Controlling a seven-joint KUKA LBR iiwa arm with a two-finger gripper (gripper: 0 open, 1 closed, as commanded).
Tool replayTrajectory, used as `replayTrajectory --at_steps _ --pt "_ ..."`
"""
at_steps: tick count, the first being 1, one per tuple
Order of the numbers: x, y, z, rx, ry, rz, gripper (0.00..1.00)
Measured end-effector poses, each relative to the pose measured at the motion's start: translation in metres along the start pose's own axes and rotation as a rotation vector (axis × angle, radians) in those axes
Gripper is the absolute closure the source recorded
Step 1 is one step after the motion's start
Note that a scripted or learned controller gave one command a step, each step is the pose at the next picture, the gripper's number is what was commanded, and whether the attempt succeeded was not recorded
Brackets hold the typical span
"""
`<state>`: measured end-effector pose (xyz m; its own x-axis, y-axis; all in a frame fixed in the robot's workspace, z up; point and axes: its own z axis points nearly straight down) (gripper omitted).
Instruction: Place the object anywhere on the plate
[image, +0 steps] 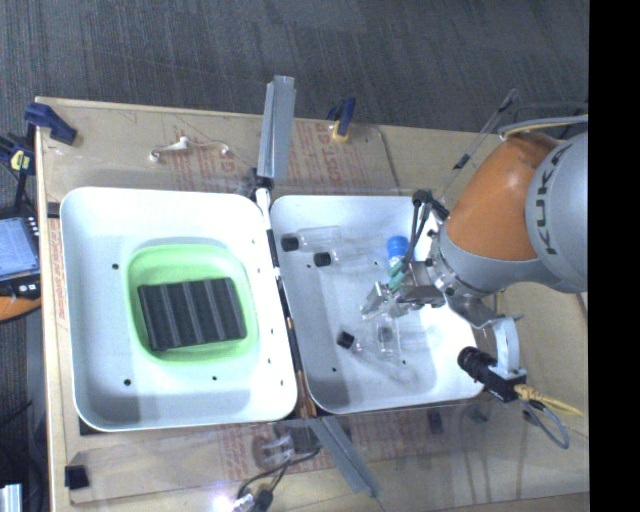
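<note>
Where the arm (500, 215) reaches in from the right, its gripper (395, 295) sits low over the right bin (330, 395), in the bin's right half, amid a loose cluster of clear plastic. Gripper state: cannot tell, since the tool end blends into the see-through clutter under it. Nothing is plainly held. A clear bottle (393, 262) with a blue cap (397, 245) lies just beside the gripper on its far side, tilted, cap toward the bin's back wall. A clear piece (388, 345) lies on the bin floor just in front of the gripper, whether touching it or not I cannot tell. Three small black bits are scattered in the same bin: one (345, 340) near the middle of the floor, one (322, 259) further back, and one (290, 243) near the back left corner, all apart from the gripper. Which of these is the task's object cannot be told, but all lie in the right bin. The left bin (80, 300) holds the green plate (140, 265), roughly centred, and a dark ridged slab (190, 312) rests flat on it, covering most of its middle. The plate is well apart from the gripper. A grey bar (275, 125) runs back over the bench (150, 130) from the seam between the bins, with a blue clamp (342, 112) beside it.
</note>
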<state>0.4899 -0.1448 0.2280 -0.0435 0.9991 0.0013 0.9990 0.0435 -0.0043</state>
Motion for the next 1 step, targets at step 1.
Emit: replayTrajectory --at_steps 1 --pt "0.0 0.0 -0.0001 0.0 0.0 0.0 0.0"
